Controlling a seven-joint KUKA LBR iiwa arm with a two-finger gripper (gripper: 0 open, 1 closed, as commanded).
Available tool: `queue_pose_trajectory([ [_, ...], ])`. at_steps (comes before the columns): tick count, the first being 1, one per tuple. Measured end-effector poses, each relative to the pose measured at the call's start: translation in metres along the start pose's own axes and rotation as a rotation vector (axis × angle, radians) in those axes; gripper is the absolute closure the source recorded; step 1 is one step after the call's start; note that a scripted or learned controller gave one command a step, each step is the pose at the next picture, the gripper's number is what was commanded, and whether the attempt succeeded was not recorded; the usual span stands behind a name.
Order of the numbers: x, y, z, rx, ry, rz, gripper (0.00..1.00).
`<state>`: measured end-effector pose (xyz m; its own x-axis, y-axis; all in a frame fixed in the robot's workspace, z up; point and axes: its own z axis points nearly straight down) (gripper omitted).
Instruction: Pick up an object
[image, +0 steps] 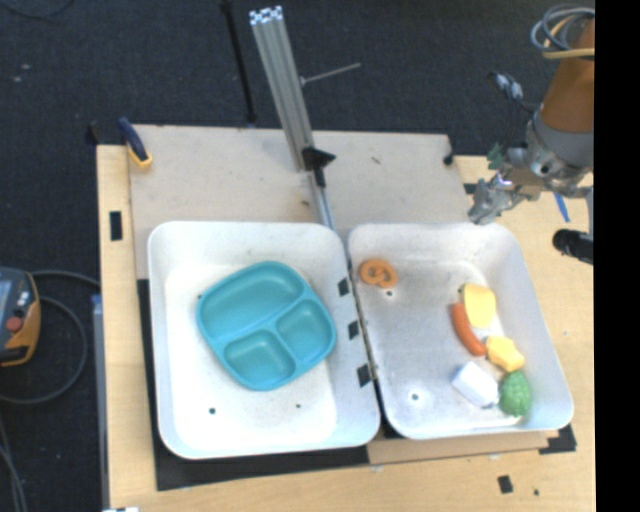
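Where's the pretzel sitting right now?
The pretzel lies in the right bin, at its upper left corner, near the divider and apart from the other items.

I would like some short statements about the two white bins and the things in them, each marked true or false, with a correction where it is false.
1. The turquoise three-compartment plastic plate lies in the left bin. True.
2. The small orange pretzel-shaped ring lies on the plate. False: it lies in the right bin, near its upper left corner.
3. The green broccoli-like toy is in the right bin's lower right corner. True.
4. The gripper hangs over the left bin. False: it is at the right bin's upper right edge.
5. The white block lies beside the green toy. True.
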<state>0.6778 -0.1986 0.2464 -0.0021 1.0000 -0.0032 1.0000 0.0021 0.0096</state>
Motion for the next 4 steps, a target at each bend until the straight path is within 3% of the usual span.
queue_pose_trajectory([
  [1, -0.001, 0.001, -0.022, 0.006, 0.002, -0.002, 1.0],
  [3, 0.098, -0.048, -0.031, 0.007, 0.004, -0.005, 1.0],
  [4, 0.144, -0.064, -0.014, 0.01, 0.003, -0.004, 1.0],
])
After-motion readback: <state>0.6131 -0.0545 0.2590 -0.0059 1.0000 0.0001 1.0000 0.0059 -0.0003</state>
